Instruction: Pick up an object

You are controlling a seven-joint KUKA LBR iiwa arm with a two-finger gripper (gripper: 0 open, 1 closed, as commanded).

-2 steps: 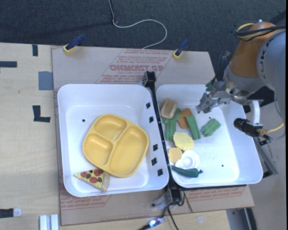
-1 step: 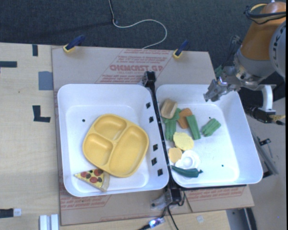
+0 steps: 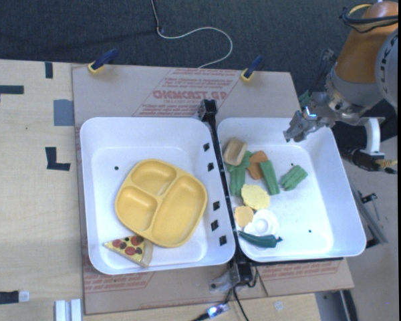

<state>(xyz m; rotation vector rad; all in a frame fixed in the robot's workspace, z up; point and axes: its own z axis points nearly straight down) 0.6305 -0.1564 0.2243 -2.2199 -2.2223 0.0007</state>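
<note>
Worktop with two white bins; my gripper (image 3: 298, 132) over right bin (image 3: 334, 179) far rim, grip state unclear. Green toy (image 3: 293, 177) just below it, apart.

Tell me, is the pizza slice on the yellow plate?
No, the pizza slice lies on the left bin's floor, just off the plate's lower left edge.
</note>
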